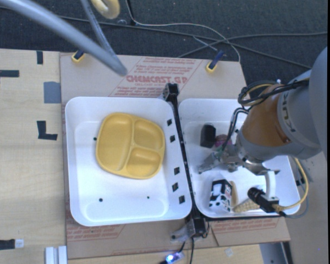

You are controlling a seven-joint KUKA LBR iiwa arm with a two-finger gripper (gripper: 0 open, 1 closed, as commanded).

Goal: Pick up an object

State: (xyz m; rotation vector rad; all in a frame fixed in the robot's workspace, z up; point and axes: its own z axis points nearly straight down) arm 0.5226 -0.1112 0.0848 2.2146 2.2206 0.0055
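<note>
The right bin [286, 194] holds a small black block [208, 135] at its far left. Beside that block lies a small pink and green thing [223, 142], partly hidden by the wrist. A black-and-white cow-patterned toy [220, 196] lies near the front wall, and a tan cone [243, 205] sits just right of it. My gripper [209, 165] hangs low over the middle of this bin. It is between the black block and the cow toy and points toward the divider. Nothing shows in its grasp.
The left bin [82, 202] carries a yellow divided plate [130, 145]. A black divider strip [179, 158] runs between the two bins. The grey arm with its orange band [269, 126] covers the right bin's right half. Cables trail behind the bins.
</note>
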